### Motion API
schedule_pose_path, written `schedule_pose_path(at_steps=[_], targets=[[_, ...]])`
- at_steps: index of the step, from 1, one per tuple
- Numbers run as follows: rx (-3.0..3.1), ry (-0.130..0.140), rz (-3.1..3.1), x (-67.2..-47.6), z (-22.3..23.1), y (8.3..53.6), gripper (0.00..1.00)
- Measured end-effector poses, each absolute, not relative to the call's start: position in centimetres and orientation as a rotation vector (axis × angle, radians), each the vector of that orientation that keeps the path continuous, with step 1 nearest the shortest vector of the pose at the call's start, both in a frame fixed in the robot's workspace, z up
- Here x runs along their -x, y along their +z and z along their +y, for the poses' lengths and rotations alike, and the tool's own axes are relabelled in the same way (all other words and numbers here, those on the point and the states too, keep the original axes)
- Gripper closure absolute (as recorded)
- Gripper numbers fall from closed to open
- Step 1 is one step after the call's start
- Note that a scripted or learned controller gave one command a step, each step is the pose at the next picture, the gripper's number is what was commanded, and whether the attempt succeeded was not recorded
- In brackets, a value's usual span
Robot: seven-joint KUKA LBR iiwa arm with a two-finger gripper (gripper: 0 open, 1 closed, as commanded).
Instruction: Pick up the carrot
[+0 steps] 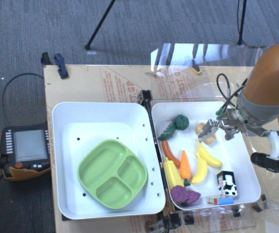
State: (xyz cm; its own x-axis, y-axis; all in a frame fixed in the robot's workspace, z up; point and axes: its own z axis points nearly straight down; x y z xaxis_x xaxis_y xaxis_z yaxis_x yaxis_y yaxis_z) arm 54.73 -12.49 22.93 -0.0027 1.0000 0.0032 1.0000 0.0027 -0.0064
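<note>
The jaws (208, 131) are hanging partly open and holding nothing above the right bin (241, 171), while the carrot (184, 164) is lying below them beside the bananas (203, 161), so I think they are needing to slide down-left next.

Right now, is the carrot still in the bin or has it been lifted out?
In the bin. The carrot lies flat in the right bin beside a banana; the gripper sits apart from it.
</note>
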Motion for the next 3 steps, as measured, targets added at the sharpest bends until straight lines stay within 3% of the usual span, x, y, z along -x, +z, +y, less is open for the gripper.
schedule_pose_path(at_steps=[1,2,3], targets=[[2.344,0.014,-2.069,-53.1,-7.9,11.8,0.00],[2.532,-0.002,-1.857,-51.2,-10.8,8.8,0.00],[2.535,0.003,-1.840,-51.0,-10.8,9.5,1.00]])
